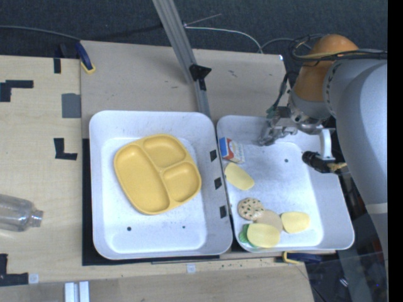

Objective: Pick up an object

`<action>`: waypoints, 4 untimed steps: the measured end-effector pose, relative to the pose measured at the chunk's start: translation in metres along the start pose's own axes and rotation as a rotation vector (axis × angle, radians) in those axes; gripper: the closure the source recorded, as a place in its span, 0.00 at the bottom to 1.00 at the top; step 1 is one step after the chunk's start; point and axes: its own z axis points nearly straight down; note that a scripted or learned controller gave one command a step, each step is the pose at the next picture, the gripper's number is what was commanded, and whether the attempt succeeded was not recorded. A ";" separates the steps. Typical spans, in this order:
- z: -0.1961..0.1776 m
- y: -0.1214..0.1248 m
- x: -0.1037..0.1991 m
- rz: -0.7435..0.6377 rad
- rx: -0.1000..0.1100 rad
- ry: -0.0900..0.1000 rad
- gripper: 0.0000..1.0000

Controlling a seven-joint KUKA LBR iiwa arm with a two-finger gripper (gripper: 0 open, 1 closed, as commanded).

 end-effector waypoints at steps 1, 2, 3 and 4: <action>0.002 0.008 -0.039 -0.008 0.029 0.032 1.00; 0.001 0.008 -0.040 -0.009 0.027 0.023 1.00; 0.001 0.008 -0.041 -0.008 0.027 0.020 1.00; 0.001 0.008 -0.042 -0.008 0.026 0.018 1.00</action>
